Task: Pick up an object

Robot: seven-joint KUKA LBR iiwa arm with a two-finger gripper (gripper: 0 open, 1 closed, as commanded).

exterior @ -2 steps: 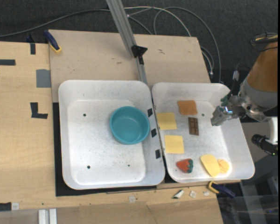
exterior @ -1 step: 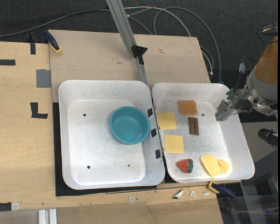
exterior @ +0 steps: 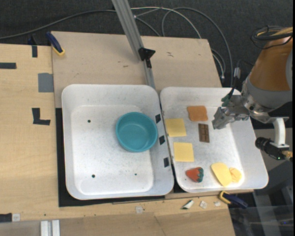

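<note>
Strawberry toy [exterior: 195,174] and yellow pieces [exterior: 225,173] lie untouched below the gripper [exterior: 221,120], brown bar [exterior: 203,132] just beside it, nothing visibly grasped, jaw state undeterminable; pick apparently not yet made.

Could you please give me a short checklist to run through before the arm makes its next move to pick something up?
1. Gripper over the right bin: ok.
2. Finger opening: cannot tell.
3. Nothing visibly held: ok.
4. Nearest target, the brown bar, lies apart from the orange slice: ok.
5. Gripper directly above the brown bar: not ok, it sits to the side.
6. Teal bowl away in the left bin: ok.
</note>
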